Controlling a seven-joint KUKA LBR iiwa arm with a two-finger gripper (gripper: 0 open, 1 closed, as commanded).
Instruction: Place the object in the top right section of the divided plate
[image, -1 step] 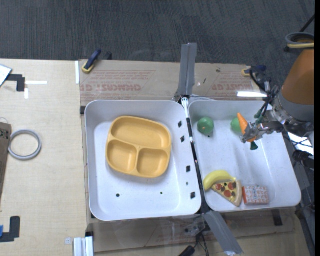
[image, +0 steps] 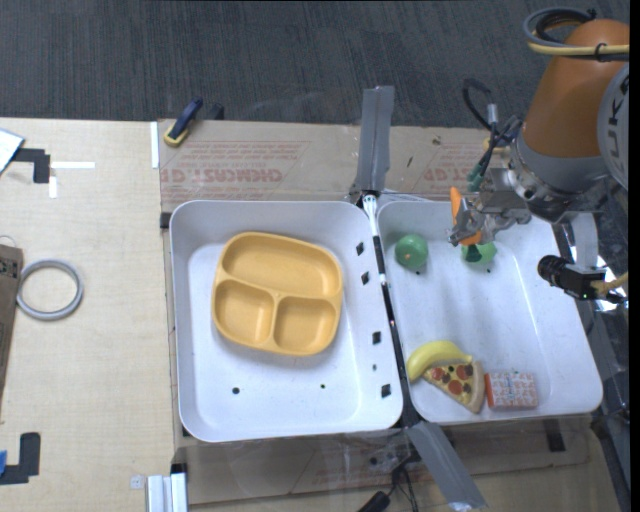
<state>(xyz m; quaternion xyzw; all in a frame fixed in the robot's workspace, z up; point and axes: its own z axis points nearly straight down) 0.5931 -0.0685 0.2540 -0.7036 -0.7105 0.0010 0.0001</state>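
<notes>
The tool (image: 472, 232) hangs over a half-hidden orange-and-green object (image: 479, 250); whether it grips cannot be told.

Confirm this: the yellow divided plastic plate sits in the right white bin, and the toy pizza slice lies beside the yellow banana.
Not quite. In the camera view the yellow divided plastic plate sits in the left white bin, not the right one. The toy pizza slice does lie beside the yellow banana.

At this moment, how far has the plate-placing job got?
Nothing is placed yet: the divided plate in the left bin holds nothing. In hand: the gripper hangs low over the carrot in the right bin, near the green apple. Grasp, carry and placement all remain.
</notes>
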